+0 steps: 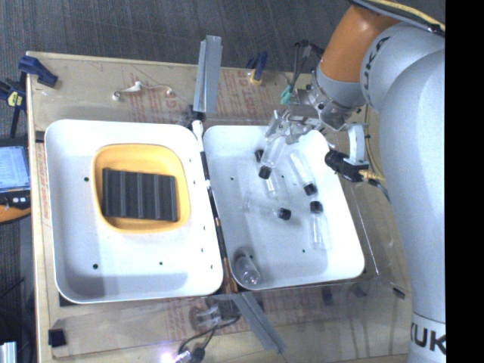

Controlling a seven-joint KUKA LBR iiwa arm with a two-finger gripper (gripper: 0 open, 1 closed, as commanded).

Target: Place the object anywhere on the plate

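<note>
The gripper (283, 132) is hanging low over the far end of the right bin (344, 259), and honestly I can't tell whether it's open or closed. It's see-through plastic sitting over see-through stuff, so it's all blurring together.

Right under it a clear vial (270, 159) with a black cap is lying at a slant, its top end touching or overlapping the gripper. I'm not calling it held.

A few more black-capped vials (301, 174) are lying scattered across the middle of that bin, apart from each other. A clear cup (246, 267) is sitting in the near-left corner.

The yellow plate (140, 152) is sitting in the left bin (68, 263), well apart from the gripper and the vials, and a dark ridged block (140, 195) is taking up most of it.

The grey arm (408, 150) is reaching in from the right, orange band showing above the wrist.
</note>
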